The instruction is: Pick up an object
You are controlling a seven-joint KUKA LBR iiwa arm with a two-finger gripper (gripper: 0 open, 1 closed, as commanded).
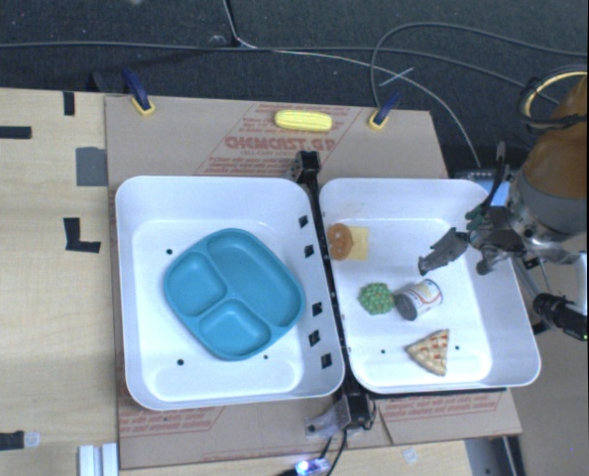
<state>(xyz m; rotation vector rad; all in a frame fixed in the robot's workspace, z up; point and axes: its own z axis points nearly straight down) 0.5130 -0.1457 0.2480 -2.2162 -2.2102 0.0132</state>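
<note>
So our tool (pixel 460 251) hovers over the right bin (pixel 473 191), fingers spread, nothing between them. The small can (pixel 419 298) lies on its side just toward 7 o'clock from it, touching the green broccoli piece (pixel 376 298) at its 9. We'd go for the can: drop straight down, straddle its round body across the short axis, and stay off the broccoli and the pizza slice (pixel 429 351) at 6.

Red print on the cardboard sheet (pixel 265 147) under the bins seems to read "CHEMCAST GP"; nothing else is legible.
</note>
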